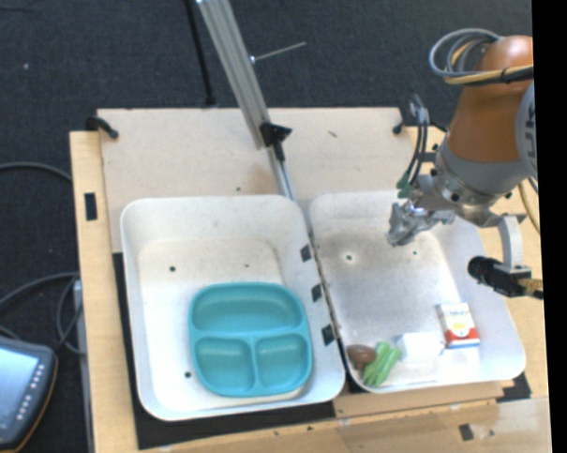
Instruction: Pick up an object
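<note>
My gripper [401, 231] hangs over the upper middle of the right bin [380, 282], pointing down and left. Nothing shows between its fingers. Along the bin's near edge lie a brown rounded object [361, 354], a green pod-shaped object [384, 363], a white block [420, 344] and a small white box with a red and orange label [458, 324]. All of these sit well below the gripper, toward the front of the bin.
The left bin [154, 273] holds a teal divided plate [251, 338]. A slanted metal post [244, 77] rises from between the bins at the back. A black clamp part [497, 275] of the arm sticks out over the right bin's right rim.
</note>
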